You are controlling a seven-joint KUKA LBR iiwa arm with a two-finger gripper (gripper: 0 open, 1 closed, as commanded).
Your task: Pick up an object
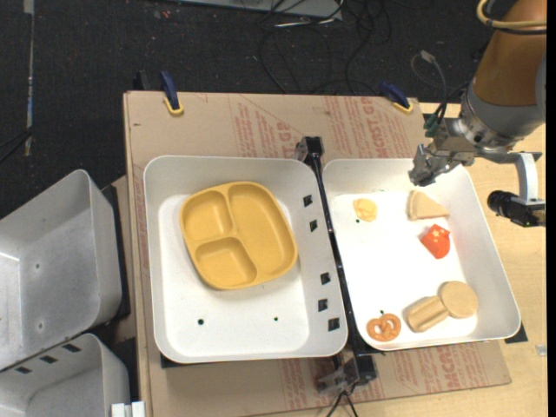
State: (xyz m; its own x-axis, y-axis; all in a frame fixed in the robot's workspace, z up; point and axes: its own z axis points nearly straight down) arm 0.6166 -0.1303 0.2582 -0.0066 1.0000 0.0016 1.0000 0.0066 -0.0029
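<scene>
gripper: grey two-finger gripper (423,172), 1 o'clock corner of right white bin (495,259); open or shut, cannot tell
target: tan wedge-shaped toy (425,206), just at gripper's 6 o'clock, not held

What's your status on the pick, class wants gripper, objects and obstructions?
Gripper over right bin's far edge, holding nothing seen. Nearest: tan wedge. Red piece, pretzel untouched. Nothing blocking.

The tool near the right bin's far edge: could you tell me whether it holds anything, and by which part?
Nothing is held. The tool hovers just above the wedge, with nothing between its tips.
</scene>
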